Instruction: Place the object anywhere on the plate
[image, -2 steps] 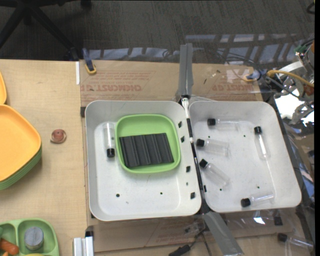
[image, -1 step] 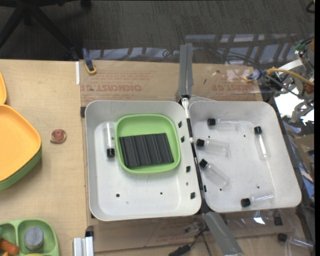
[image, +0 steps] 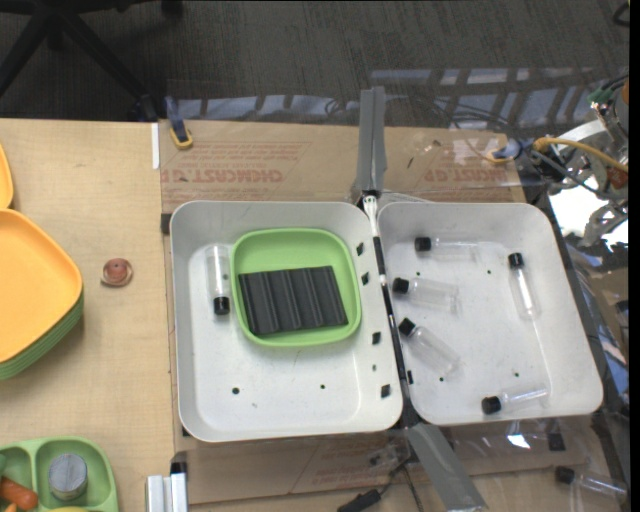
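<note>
A plate (image: 295, 288) sits in the left bin (image: 200, 400), a vial (image: 218, 280) beside it; five vials (image: 428, 343) lie in the right bin (image: 570, 390).

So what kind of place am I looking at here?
Probably a robotics lab bench: two white bins on cardboard, clear black-capped vials scattered in the right one, a green plate in the left, loose cables at the edge.

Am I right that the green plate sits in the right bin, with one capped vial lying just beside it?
Not quite: the camera view shows the green plate in the left bin, not the right one. The rest holds: one capped vial lies just beside the plate.
</note>
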